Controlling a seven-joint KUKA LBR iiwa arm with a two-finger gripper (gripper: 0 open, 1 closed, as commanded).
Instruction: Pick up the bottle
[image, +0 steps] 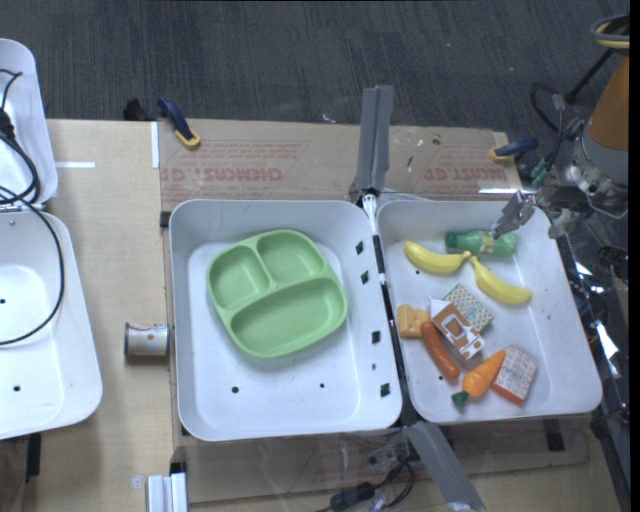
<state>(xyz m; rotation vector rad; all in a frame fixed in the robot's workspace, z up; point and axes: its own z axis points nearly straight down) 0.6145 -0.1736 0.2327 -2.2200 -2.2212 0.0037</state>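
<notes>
Right now your bottle (482, 241) lies on its side at the twelve o'clock end of the right bin (570, 330), long axis running nine to three, touching a banana (437, 258). Your gripper (513, 216) hovers just at its two o'clock — whether it is parted or closed, you cannot tell from this angle.

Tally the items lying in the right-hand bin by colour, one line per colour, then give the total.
Yellow: 2, curved yellow plastic bananas
Green: 1, small green plastic bottle
Orange: 3, orange bread-like piece, orange-red sausage, orange toy carrot
Patterned: 3, printed cardboard boxes
Total: 9
</notes>
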